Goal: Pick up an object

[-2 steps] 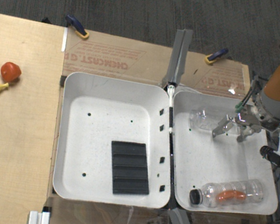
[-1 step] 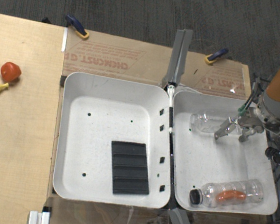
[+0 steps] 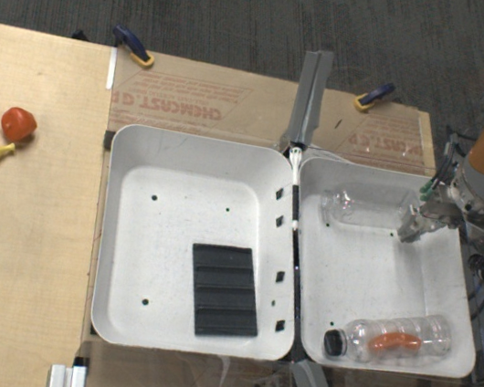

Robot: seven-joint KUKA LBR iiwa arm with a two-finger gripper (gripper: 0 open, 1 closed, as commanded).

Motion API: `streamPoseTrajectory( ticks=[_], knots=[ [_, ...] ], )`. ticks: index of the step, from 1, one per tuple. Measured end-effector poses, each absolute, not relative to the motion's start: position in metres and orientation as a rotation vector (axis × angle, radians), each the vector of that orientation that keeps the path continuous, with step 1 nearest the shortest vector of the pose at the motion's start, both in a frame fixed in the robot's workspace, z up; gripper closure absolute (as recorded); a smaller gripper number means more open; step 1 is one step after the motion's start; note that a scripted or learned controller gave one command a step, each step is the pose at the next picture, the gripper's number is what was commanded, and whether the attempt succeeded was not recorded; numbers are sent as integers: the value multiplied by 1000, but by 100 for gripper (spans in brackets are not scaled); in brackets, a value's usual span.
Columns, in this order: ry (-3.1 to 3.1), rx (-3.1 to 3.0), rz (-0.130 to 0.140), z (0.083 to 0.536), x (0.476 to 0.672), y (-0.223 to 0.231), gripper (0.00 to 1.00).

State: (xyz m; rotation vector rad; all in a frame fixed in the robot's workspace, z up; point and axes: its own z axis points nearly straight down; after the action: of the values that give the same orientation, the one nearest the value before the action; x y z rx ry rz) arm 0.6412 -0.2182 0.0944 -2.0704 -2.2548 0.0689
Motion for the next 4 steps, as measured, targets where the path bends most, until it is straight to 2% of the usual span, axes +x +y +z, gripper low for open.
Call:
streamPoseTrajectory(
  ticks=[1, 2, 3, 4],
  knots=[
    [-2258, -2067, 62, 95, 643, -215, 0],
    [-2643, -1668, 45, 94, 650, -168, 0],
    [-2689, -1558, 44, 86, 647, -123, 0],
    [-2717, -1578, 2, 92, 605, -119, 0]
  ],
)
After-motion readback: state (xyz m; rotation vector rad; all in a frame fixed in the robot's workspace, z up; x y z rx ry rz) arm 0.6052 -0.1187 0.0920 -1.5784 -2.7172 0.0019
